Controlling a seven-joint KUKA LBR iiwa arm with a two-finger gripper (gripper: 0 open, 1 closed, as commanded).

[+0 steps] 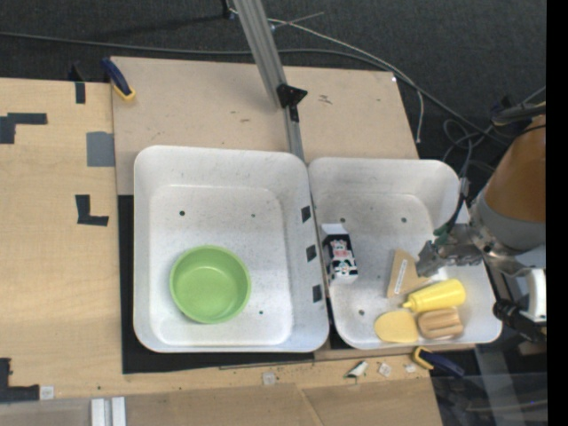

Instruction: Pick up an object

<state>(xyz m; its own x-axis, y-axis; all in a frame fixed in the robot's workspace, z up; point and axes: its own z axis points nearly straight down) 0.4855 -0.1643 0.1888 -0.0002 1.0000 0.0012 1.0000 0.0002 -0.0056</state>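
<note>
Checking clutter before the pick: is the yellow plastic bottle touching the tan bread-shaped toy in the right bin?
Touching. The camera view shows the yellow plastic bottle lying directly against the tan bread-shaped toy, with no gap between them.

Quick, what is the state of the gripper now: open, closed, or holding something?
Gripper: cannot be told; it sits low over the right bin, above the yellow bottle.

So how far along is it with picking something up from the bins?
Nothing looks picked yet. The gripper sits low at the right bin's right side, just above the yellow bottle, with nothing visibly between its fingers. The tan block and green bowl lie untouched. Grasping and lifting remain.
</note>
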